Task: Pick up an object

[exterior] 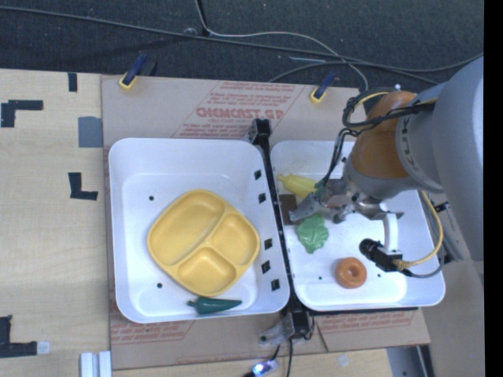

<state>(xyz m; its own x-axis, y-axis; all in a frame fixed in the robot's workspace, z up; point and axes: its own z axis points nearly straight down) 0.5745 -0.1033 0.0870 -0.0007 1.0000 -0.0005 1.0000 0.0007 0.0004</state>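
Camera view: we see two white bins side by side on tabletop [47,234]. Left bin [126,210] holds yellow divided plate [204,242], dark green pepper [212,305] lying just below plate near front wall. Right bin [420,289] holds yellow banana-like piece [297,183] at upper left, green leafy toy [312,234] below it, orange doughnut [350,272] toward front. End effector [310,209] sits low over right bin, between yellow piece and green toy, close to both. We cannot tell its opening, nor any grasp.
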